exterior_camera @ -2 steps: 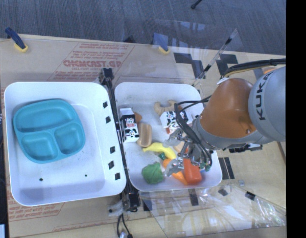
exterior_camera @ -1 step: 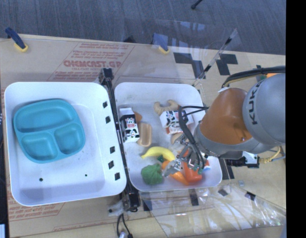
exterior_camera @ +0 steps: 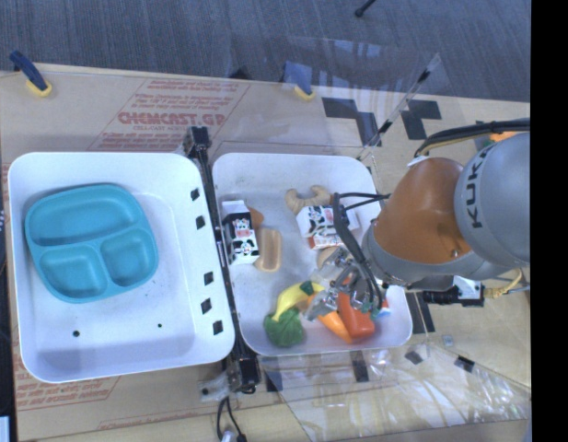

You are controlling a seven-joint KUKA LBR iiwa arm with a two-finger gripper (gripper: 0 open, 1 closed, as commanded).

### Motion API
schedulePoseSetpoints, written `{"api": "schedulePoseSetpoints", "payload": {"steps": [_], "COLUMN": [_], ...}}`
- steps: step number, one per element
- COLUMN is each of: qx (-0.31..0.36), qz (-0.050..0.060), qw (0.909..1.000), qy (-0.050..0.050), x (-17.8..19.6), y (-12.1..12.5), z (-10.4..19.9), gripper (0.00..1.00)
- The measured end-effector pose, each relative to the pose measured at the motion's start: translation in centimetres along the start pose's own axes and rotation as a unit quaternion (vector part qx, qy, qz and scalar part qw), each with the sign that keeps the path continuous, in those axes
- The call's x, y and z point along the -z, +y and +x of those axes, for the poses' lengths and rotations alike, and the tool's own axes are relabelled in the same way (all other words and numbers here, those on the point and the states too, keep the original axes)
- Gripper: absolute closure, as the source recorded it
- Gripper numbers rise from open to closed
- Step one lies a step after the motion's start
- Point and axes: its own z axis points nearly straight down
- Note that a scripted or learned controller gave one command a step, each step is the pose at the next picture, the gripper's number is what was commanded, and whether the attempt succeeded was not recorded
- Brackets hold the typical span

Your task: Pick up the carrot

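Right, the arm (exterior_camera: pixel 449 219) comes in from the right side of the desk (exterior_camera: pixel 127 118), its grey body and orange band hanging over the right bin (exterior_camera: pixel 265 168), and the claw (exterior_camera: pixel 343 293) is down low in that bin's near right corner, in the thick of the toy food. The carrot (exterior_camera: pixel 337 324) lies there on the bin floor, orange, just beside a red piece (exterior_camera: pixel 357 322) that touches it, and the claw sits right on top of that cluster; whether it is spread, pressed together or pinching anything, I cannot tell, the parts blur into the clutter. To the left of the carrot there is a yellow banana (exterior_camera: pixel 291 297), and a green vegetable (exterior_camera: pixel 284 330) sits right against it, near the front wall. Further back in the same bin, a tan hot dog bun (exterior_camera: pixel 269 250) lies next to a small black-and-white carton (exterior_camera: pixel 239 238), which rests close to the divider between the bins. A second carton (exterior_camera: pixel 318 224) sits nearer the arm, and a pale bone-shaped toy (exterior_camera: pixel 307 196) lies just behind it. Over in the left bin (exterior_camera: pixel 44 168), a blue divided tray (exterior_camera: pixel 88 239) lies flat, well apart from all the action.
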Motion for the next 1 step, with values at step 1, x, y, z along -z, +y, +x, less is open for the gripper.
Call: {"api": "schedulePoseSetpoints", "payload": {"steps": [1], "qx": [-0.142], "qz": [0.002], "qw": [0.9899], "qy": [0.004], "x": [5.83], "y": [5.19], "z": [3.22], "gripper": [1.00]}}
